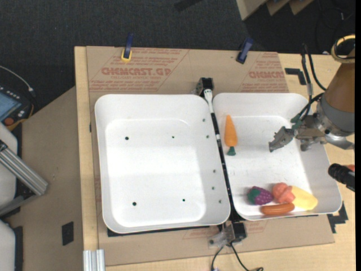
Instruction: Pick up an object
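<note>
Gripper (280, 140) over right bin (265, 109), finger state impossible to tell. Carrot (230, 131) lies to its left, near the divider, long axis running front-to-back.

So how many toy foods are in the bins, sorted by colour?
Orange: 2, the carrot and a lumpy piece
Purple: 1, the grapes
Yellow: 1
Red: 1, the sausage
Total: 5, all in the right bin
</note>
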Controlling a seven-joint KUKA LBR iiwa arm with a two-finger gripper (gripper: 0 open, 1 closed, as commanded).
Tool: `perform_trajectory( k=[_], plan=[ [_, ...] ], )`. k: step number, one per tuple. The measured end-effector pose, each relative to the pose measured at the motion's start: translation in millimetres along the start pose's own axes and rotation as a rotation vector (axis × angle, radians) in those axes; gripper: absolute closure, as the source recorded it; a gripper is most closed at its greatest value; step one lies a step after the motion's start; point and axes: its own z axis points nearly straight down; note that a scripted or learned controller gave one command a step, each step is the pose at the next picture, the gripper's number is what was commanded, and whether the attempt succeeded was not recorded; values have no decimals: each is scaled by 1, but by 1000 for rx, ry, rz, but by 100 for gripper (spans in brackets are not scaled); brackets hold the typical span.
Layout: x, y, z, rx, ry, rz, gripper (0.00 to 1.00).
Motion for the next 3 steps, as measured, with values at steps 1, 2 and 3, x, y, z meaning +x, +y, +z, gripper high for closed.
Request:
perform_trajectory(
  k=[1,2,3],
  plan=[
    [1,-34,-162,-9,-4,-2,0],
    [48,-44,-255,-4,-2,-1,0],
    [101,-44,-333,-8,-1,-3,0]
  ],
)
